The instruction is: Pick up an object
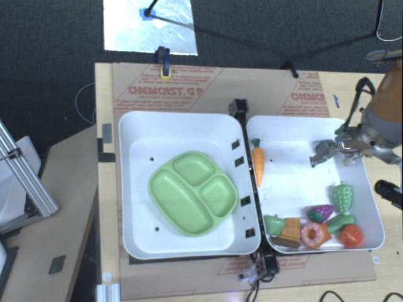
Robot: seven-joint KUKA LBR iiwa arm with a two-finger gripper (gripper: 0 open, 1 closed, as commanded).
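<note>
Hovering over the smooth white right bin (296,168), the metal fingers (322,152) spread apart, gripping nothing.

We see the pincer (324,151) in dull grey metal. Beneath it the white bin (283,134) looks smooth, glossy plastic; the toy foods nearer us, like the red tomato (351,234), shine. Far left, the green plate (192,194) looks matt plastic.
</note>
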